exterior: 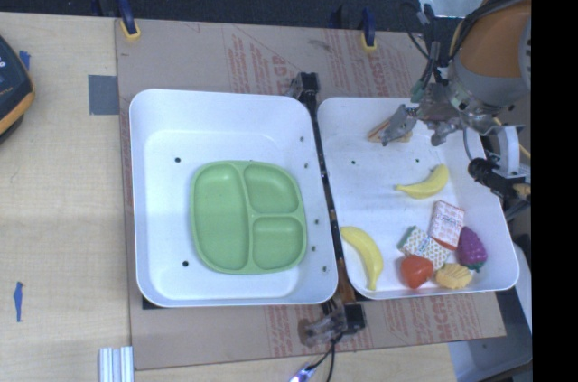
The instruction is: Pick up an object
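Lying at the right bin's (506,281) far-left part, a small tan object (379,132) seems pinched at the gripper's (397,129) tips, though blur hides whether it's lifted; bananas and other toys sit nearer, untouched, so raising remains.

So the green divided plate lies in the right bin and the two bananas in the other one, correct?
Not quite. The camera view shows the green divided plate in the left bin; the two bananas lie in the other one, the right bin.
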Tool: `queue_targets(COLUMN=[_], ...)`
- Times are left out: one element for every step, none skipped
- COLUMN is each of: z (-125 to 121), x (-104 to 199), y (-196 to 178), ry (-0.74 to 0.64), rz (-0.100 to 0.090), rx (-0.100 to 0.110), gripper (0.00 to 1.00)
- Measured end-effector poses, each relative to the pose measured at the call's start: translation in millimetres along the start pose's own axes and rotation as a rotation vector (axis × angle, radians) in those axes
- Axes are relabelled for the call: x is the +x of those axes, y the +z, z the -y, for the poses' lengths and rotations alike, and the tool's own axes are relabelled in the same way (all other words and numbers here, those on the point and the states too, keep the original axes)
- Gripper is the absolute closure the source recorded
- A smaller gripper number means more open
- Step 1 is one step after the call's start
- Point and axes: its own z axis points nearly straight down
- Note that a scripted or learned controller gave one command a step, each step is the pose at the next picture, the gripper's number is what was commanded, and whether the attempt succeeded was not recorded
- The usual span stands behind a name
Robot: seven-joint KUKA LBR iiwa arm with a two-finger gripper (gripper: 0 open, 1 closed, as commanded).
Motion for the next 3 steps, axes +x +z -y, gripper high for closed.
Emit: queue_targets(z=[33, 47, 39], x=[-30, -48, -35], y=[-56, 56, -39], ry=[0.002, 0.001, 0.001], rz=[0.001, 0.000, 0.001], rx=[-0.003, 0.002, -0.003], gripper=[0.00, 0.00, 0.00])
